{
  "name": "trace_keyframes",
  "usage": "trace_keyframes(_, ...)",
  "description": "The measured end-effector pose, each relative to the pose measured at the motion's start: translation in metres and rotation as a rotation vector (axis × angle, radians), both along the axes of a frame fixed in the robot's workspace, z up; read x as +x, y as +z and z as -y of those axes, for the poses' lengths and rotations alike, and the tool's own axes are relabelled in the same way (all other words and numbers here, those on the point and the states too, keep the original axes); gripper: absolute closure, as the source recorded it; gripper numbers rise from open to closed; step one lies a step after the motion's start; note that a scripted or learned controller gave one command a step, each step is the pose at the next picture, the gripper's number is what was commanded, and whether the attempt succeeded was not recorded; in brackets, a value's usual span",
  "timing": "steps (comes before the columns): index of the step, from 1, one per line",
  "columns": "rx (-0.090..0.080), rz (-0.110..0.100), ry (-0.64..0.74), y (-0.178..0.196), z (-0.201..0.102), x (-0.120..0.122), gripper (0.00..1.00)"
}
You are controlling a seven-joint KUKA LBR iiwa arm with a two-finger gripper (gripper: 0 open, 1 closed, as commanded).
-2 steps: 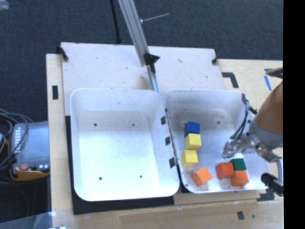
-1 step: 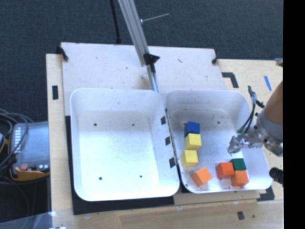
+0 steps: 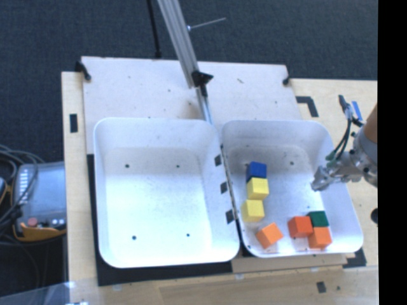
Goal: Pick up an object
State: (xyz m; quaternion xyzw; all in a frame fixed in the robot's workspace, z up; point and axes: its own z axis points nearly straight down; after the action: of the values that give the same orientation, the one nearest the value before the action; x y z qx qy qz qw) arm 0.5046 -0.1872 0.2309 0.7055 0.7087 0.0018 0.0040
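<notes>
Blocks: blue block (image 3: pixel 257 169), two yellow, three orange and one green, all in right bin (image 3: pixel 287 134) | gripper (image 3: pixel 321 180): above bin's right side, grip state unclear | left bin (image 3: pixel 159 189) alongside

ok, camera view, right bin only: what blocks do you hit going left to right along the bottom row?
Lower yellow block → orange block → second orange block → third orange block, with a green block just above it. Further right, above the bin's edge, the pincer.
</notes>
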Motion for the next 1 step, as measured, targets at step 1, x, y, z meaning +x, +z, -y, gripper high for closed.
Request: trace_keyframes(1, 0.001, -0.003, 0.000, 0.0376, 0.0013, 0.0012, 1.00)
